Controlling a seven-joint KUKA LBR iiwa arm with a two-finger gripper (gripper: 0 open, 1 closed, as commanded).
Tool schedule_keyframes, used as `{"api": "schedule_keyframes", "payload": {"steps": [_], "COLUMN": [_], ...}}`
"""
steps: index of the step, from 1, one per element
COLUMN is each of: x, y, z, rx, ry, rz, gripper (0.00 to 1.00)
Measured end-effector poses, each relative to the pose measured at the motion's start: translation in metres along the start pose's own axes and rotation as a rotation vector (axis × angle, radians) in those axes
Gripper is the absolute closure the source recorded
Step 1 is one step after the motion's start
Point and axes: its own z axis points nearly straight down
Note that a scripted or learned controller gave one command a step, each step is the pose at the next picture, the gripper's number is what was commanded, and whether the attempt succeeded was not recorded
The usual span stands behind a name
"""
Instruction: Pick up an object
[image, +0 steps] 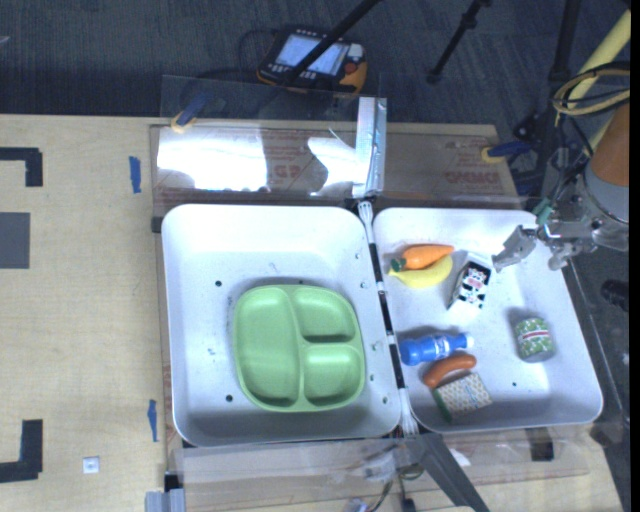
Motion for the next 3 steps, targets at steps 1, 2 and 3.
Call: {"api": "schedule_keyframes", "payload": {"steps": [1, 2, 3], "x": [0.027, 0.034, 0.033], "y": [0.024, 0.026, 0.028], "z": [0.09, 0.117, 0.109], "rx": [0.0, -0.007, -0.009], "ry": [0.0, -0.001, -0.001], "rz": [-0.078, -0.123, -0.122], "gripper": [0.0, 0.0, 1.0]}}
